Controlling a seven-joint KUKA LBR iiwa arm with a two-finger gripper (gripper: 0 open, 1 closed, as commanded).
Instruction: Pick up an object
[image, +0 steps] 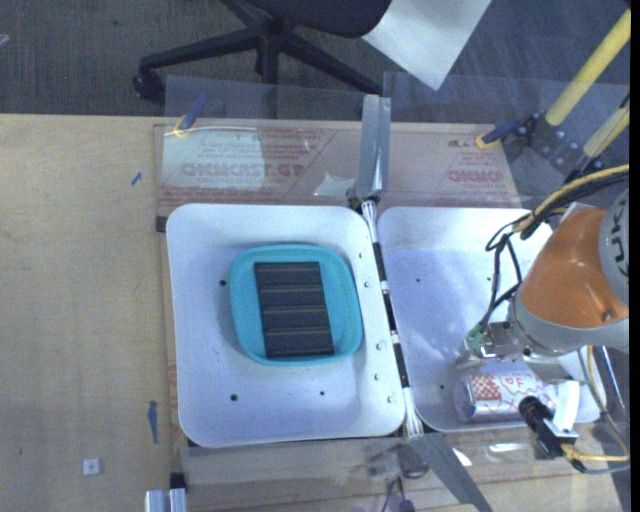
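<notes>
the object, a small red-and-white patterned pack (497, 392), lies at the lower edge of the right bin (430, 290), lower right of the frame; we cannot read its print. going from the left, we see the left bin (200, 380) holding a teal tray (243, 300) with a dark ribbed block (293, 309), white floor open all around. the gripper (500, 345) hangs just above the pack; its state we cannot tell.

Black office chair base (262, 45) on dark floor (70, 50).
</notes>
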